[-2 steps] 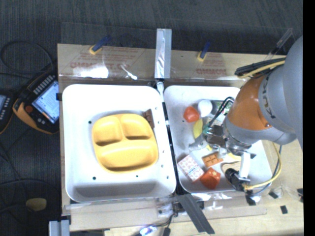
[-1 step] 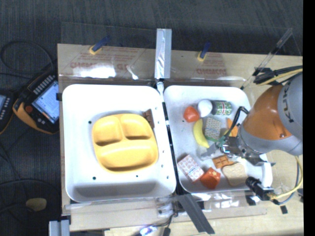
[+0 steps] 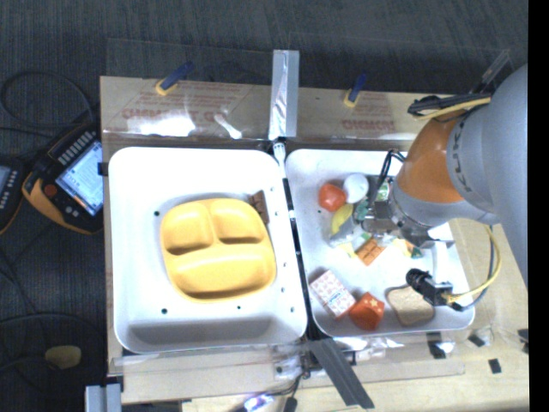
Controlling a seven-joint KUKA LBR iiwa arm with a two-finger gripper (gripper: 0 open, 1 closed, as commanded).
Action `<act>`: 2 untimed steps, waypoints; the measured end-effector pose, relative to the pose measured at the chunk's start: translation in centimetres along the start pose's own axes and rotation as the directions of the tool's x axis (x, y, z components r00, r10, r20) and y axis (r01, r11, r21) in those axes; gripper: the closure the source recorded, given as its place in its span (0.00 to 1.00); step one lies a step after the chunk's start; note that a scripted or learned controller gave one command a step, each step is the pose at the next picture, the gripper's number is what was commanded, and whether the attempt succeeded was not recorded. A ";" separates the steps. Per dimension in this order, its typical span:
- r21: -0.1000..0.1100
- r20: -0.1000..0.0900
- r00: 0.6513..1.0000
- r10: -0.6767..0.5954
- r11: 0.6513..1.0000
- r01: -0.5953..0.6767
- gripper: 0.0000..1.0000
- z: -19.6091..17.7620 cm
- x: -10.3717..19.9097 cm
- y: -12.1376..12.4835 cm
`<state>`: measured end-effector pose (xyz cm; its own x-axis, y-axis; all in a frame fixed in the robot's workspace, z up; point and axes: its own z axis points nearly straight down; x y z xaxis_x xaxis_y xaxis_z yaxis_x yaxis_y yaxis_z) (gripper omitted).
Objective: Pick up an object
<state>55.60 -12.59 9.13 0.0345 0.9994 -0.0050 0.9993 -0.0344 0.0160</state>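
The right bin [image 3: 300, 256] holds several small objects: a red ball-like thing [image 3: 332, 197], a white ball [image 3: 355, 184], a yellow-green piece [image 3: 341, 220], a small orange block [image 3: 370, 251], a pink patterned box [image 3: 331, 292], a red block [image 3: 367, 312] and a tan bread-like piece [image 3: 410, 307]. My gripper [image 3: 376, 220] is low in that bin, just right of the yellow-green piece and above the orange block. The wrist hides the fingertips.
The left bin [image 3: 129, 230] holds a yellow compartment tray [image 3: 218, 247] with a small brown thing [image 3: 258, 204] at its upper right corner. A handheld pendant [image 3: 73, 183] lies left of the bench. The arm [image 3: 463, 161] covers the right bin's right side.
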 end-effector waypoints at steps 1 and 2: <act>-0.004 0.001 1.000 -0.002 1.000 0.002 1.00 -1.2 -0.1 0.2; 0.021 0.001 0.996 0.091 0.996 -0.091 1.00 -9.1 4.8 6.4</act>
<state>62.05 -7.98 18.27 0.1254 0.9921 -0.0048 0.9921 -0.1254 -0.0048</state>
